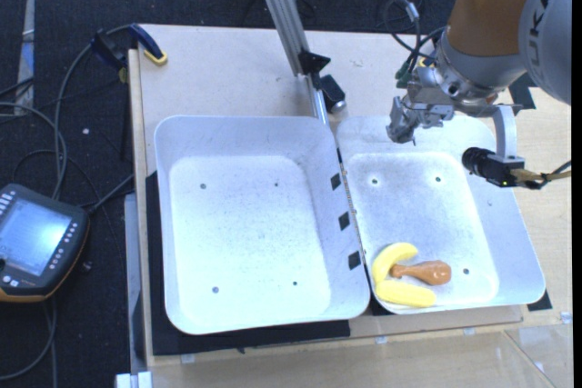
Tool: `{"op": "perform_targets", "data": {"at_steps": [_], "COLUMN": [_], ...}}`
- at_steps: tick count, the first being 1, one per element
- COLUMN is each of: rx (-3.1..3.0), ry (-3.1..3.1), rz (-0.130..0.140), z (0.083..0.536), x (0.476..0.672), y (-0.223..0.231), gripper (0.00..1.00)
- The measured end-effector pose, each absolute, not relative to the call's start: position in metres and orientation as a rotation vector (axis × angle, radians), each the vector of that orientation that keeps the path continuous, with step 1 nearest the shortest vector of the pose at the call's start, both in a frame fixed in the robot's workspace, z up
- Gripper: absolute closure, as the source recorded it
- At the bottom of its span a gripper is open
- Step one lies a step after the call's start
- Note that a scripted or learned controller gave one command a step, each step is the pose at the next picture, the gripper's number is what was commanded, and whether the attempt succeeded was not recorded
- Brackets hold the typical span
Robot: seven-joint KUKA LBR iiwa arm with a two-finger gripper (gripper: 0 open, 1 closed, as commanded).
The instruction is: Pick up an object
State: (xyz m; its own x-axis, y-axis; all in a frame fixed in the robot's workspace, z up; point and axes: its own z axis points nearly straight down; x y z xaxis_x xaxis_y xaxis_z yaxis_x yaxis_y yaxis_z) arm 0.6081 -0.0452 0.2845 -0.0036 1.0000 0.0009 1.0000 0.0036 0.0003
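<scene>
A yellow banana lies curled at the near left corner of the right bin. A brown drumstick-shaped toy rests against it, inside the banana's curve. My gripper hangs above the far edge of the right bin, well away from both objects. Nothing shows between its fingers.
The left bin sits beside the right one, and a slanted metal rail rises behind their shared edge. A black camera unit juts out over the right bin's far right rim. A teach pendant lies off the bench at left.
</scene>
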Motion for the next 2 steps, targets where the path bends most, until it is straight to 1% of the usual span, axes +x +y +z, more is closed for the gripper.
{"op": "perform_targets", "data": {"at_steps": [1, 2], "rx": [-2.216, -2.216], "ry": [-2.225, -2.224], "rz": [-0.001, 0.002], "z": [0.281, 0.260], "x": [0.582, 0.560], "y": [0.002, 0.045], "gripper": [1.00, 1.00]}}
